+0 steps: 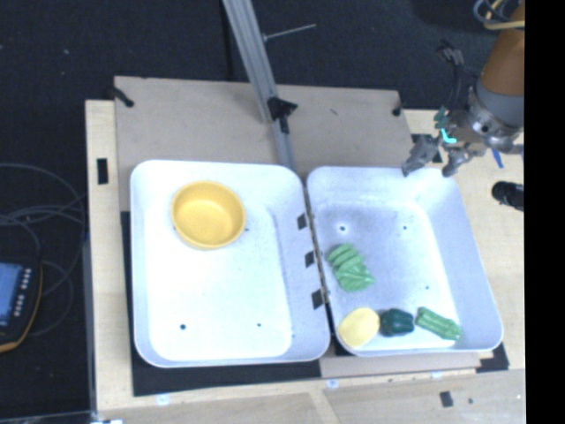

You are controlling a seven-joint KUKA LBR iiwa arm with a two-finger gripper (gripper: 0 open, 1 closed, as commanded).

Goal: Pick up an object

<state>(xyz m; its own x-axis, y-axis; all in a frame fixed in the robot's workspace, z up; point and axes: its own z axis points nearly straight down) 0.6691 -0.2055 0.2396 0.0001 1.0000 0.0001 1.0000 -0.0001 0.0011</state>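
place: robotics lab | evidence: bench (pixel 371 131) with two white bins (pixel 150 237), metal mast (pixel 252 42), loose cables (pixel 35 210)

Glossy yellow plastic bowl (pixel 208 215), matt white bins (pixel 221 343) — smooth, pale wooden bench (pixel 106 237)

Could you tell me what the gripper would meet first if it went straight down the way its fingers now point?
Most likely the far right rim of the right bin: the gripper, fingers spread, hangs over that corner. Depth is unclear, so it could land just inside on bare white floor.

grey metal pole (pixel 254 56) | handheld pendant (pixel 18 297) | black cables (pixel 44 206)
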